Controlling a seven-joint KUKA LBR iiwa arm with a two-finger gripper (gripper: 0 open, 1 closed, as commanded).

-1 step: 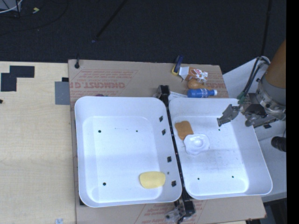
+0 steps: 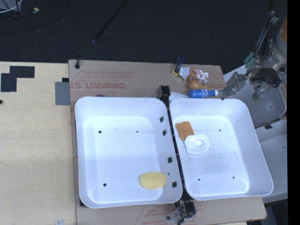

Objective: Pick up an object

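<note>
Pincer (image 2: 243, 84): seen at the upper right, above the far right corner of the right bin, past its rim. Two dark fingers are spread apart, with nothing between them.
Right bin (image 2: 255, 139): a shallow white tray lying below and to the left of the pincer.
Orange-brown piece (image 2: 184, 130): flat, lying in the right bin, down and well to the left of the pincer.
White fried-egg toy (image 2: 197, 145): just below the orange-brown piece, touching it, well apart from the pincer.
Left bin (image 2: 84, 139): far to the left of the pincer.
Yellow lump (image 2: 153, 180): in the left bin's near right corner, farthest from the pincer.
Blue bottle (image 2: 202, 93): lying on its side behind the right bin, just left of the pincer.
Cardboard sheet (image 2: 117, 81): under both bins; red print is seen upside down, too blurred to be read surely.
</note>
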